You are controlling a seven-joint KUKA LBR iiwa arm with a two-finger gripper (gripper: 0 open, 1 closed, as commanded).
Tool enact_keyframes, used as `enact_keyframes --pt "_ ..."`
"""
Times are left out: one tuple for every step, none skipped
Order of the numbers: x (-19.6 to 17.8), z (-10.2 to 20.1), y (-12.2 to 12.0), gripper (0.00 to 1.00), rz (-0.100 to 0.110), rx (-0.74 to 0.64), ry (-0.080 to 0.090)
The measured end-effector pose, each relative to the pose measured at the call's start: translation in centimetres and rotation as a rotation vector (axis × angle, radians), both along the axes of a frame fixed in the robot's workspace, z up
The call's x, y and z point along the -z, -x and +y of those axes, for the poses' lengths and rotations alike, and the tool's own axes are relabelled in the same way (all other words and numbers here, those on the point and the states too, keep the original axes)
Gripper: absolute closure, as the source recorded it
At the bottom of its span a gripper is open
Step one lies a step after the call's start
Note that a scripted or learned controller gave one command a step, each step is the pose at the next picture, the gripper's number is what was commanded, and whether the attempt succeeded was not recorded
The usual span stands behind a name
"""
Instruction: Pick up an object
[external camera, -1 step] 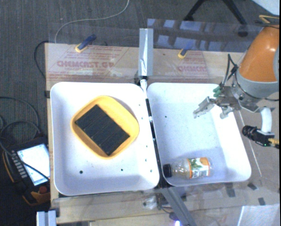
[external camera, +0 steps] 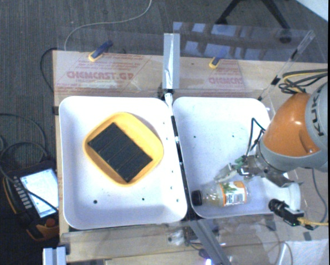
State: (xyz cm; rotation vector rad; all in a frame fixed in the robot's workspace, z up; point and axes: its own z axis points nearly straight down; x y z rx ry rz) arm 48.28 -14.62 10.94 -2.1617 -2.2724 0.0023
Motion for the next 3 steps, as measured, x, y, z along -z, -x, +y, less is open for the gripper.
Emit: enact_keyframes --pt "1.8 -0.8 -0.5 0.00 -0.014 0.237 -0.002" --pt "0.8 -0.8 -0.8 1.00 -0.020 0.237 -0.001" --pt "-8.8 1.7 -2.4 1.00 -0.003 0.161 0.004"
